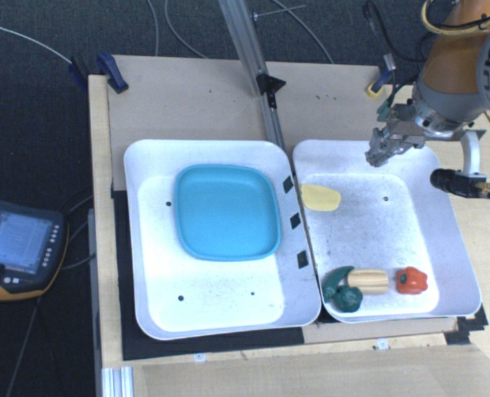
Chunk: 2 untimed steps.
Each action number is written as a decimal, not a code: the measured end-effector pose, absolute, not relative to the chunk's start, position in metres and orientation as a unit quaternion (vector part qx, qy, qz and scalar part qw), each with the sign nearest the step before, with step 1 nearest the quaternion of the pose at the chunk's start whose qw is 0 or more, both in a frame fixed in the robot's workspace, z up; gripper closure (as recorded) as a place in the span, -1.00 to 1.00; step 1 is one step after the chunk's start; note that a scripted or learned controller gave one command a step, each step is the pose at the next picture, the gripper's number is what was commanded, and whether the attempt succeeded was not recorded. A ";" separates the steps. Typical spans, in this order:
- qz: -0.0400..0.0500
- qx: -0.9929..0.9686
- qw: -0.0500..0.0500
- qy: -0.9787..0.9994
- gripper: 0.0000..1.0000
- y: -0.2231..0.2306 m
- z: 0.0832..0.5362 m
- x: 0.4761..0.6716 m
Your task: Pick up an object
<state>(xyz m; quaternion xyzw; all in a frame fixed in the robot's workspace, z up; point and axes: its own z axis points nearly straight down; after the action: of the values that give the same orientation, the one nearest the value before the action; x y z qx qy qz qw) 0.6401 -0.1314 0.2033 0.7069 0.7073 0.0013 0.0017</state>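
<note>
Camera view: looks down at a slant on a pale table (pixel 187 89) that bears two white bins side by side.
Left bin (pixel 139 172): holds one blue plate (pixel 226 212), square with rounded corners, lying flat near the bin's middle.
Right bin (pixel 447 222): holds four small objects, all apart from the gripper.
Yellow piece (pixel 321 198): flat, pale and rounded; it lies alone near the bin's left wall, toward the far side.
Green object (pixel 342 289): dark green and lumpy, in the near left corner of the right bin.
Tan roll (pixel 368 281): a short beige cylinder lying on its side, touching the green object's right side.
Red object (pixel 411 280): glossy, rounded, with a small green top; it sits just right of the roll, by the near wall.
Gripper (pixel 381 154): dark grey, hanging over the far rim of the right bin, well apart from the near row of objects and nearer to the yellow piece. Nothing shows in its grasp; whether it is spread or closed is too small and dark to read.
Arm (pixel 459 48): enters from the right, orange band above the wrist.
Pole (pixel 245 31): a metal post slanting across the table's far side.
Pendant (pixel 17 246): a handheld screen unit on the dark floor, left of the table.
</note>
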 end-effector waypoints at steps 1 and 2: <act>0.001 0.707 0.001 0.707 1.00 -0.131 0.216 0.641; 0.001 0.705 0.000 0.709 1.00 -0.075 0.225 0.631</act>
<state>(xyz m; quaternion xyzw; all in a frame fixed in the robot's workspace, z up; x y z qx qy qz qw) 0.6312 -0.0747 0.2252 0.7054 0.7088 0.0011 0.0000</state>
